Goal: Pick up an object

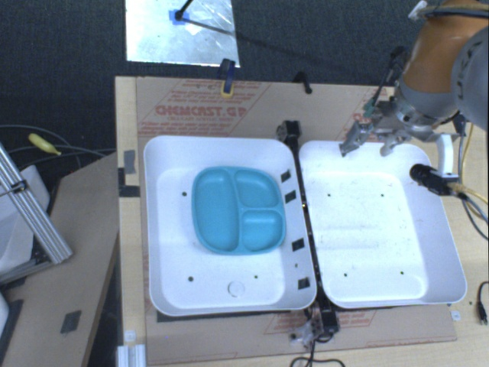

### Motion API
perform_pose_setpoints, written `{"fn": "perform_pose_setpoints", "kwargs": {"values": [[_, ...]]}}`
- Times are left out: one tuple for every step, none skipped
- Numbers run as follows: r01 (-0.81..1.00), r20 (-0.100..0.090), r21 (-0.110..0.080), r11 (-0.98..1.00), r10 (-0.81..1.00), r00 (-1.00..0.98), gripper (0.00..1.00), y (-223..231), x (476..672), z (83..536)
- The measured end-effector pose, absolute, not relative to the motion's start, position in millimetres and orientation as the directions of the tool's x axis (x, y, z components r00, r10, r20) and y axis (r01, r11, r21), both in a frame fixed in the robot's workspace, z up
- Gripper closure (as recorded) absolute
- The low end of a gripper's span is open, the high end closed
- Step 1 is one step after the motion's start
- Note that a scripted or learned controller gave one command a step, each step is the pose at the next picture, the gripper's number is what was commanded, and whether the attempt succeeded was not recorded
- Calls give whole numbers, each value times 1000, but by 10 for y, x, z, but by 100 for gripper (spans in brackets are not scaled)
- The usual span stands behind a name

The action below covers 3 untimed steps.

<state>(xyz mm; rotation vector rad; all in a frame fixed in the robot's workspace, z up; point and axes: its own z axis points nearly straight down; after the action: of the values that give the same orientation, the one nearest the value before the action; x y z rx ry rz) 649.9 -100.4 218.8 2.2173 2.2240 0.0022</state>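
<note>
Gripper (pixel 368 145) hangs at the upper right of the frame, over the far rim of the right bin (pixel 382 281), its two fingers spread apart with nothing between them. Left of centre, a blue divided plate (pixel 237 209) lies flat in the left bin (pixel 172 281) (three compartments, well apart from the arm). Red print on the cardboard (pixel 199 105) beneath reads "CHEMCAST GP".
</note>
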Motion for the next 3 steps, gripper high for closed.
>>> {"fn": "perform_pose_setpoints", "kwargs": {"values": [[1000, 1, -6, 0, 1000, 0, 0, -997, 5831, 1922], [1000, 3, 4, 8, 1000, -8, 0, -402, 4834, 2863], [1000, 0, 6, 6, 1000, -6, 100, -432, 4880, 2928]]}}
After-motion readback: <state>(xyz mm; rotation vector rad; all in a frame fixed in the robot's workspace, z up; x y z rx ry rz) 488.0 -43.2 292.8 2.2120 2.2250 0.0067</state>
